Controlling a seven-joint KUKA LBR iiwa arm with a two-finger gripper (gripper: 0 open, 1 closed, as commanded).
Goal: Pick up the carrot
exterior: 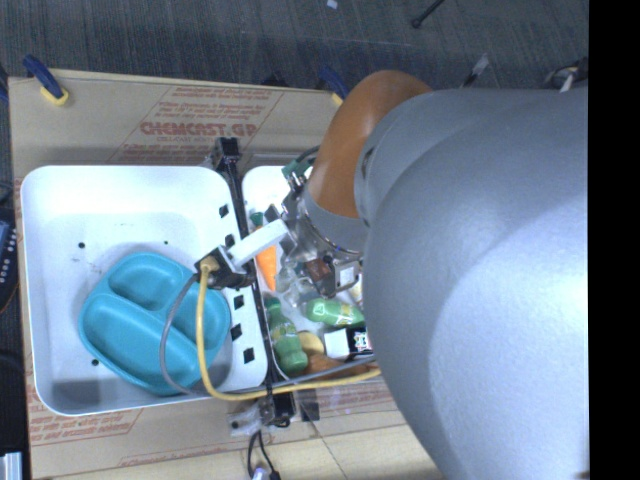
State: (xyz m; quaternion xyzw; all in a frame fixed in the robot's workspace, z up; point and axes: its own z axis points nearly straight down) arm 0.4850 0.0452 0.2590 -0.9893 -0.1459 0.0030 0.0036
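The carrot (266, 265) is lying in the right bin (262, 183), against its left wall, partly hidden under the hand (295, 258). Whether the hand is clenching cannot be told. The carrot is probably light, stiff and smooth; gripping across its thick middle is advised.

Dark grey carpet (200, 18) lies behind a cardboard-covered bench (180, 118) held by blue clamps (45, 78).

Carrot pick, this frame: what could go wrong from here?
The carrot lies at the right bin's left wall, crowded by green items, so the gripper may close on a neighbour or nudge the carrot away. The yellow cable hangs over the divider nearby and could snag. The arm covers much of the bin, so any grasp is hard to confirm.
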